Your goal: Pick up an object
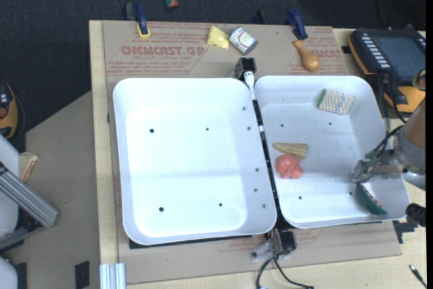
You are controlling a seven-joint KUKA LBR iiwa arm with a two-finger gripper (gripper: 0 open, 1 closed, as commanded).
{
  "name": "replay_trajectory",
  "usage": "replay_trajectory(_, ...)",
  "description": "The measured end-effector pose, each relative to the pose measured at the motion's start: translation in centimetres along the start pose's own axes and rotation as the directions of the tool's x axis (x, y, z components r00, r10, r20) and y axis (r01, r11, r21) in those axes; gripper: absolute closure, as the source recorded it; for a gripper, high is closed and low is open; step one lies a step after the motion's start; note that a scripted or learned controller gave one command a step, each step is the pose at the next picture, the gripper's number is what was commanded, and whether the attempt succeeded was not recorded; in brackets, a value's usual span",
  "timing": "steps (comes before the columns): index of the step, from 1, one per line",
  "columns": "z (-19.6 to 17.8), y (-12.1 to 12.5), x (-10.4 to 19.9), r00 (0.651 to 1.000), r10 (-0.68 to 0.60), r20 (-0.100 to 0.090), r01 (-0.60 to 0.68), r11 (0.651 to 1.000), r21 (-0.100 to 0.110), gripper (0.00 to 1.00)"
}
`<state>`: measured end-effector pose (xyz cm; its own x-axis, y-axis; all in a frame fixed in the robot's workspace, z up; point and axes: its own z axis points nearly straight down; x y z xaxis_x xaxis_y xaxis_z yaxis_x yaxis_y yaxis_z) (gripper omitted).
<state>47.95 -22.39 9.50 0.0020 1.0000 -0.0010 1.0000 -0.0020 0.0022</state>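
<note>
In the right bin [308,213] lie a pink-red lumpy toy [289,166], a tan wedge-shaped piece [291,149] just above it, a pale patterned sponge-like block [335,101] near the far rim, and a dark green curved object [371,200] at the near right corner. My gripper [369,170] reaches in from the right edge, low over the bin's right side, just above the green object and well right of the pink toy. Nothing shows between its fingers.
The left bin [128,145] sits beside the right one, a black hinge strip between them. On the bench behind lie a yellow wedge [218,38], a small white box [243,40], a wooden pear-shaped piece [308,57] and blue clamps [141,19]. A black and orange pendant [392,54] rests at right.
</note>
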Motion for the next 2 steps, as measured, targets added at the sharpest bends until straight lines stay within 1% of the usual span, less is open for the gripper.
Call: replay_trajectory(2, -1.98, 0.10, -0.02, 1.000, 0.001, 0.002, -0.001, 1.000, -0.004, 1.00)
